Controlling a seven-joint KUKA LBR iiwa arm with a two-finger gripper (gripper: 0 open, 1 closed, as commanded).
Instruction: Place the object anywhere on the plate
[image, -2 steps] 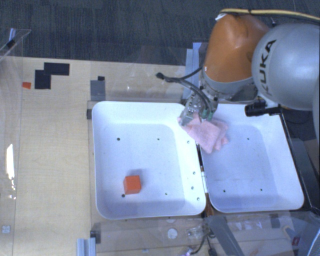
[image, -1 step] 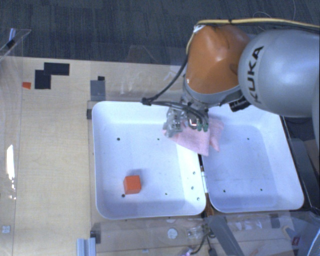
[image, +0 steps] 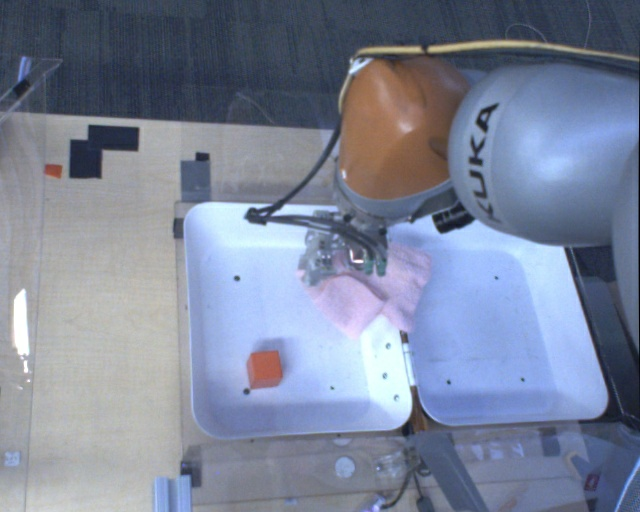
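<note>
A small orange-red cube (image: 265, 369) lies in the near left part of the left bin (image: 225, 310). A pink plate (image: 372, 288) sits at the right side of that bin, tilted over the rim between the two bins, its far part hidden by the arm. My gripper (image: 345, 258) hangs under the orange wrist, right above the plate's far left edge. The cube is well apart from it, toward the near left.
The right bin (image: 510, 340) adjoins the left one. The big grey and orange arm (image: 480, 140) covers the far right of both bins. Black cables (image: 290, 215) run left from the wrist. A pale wooden bench top (image: 100, 300) lies to the left.
</note>
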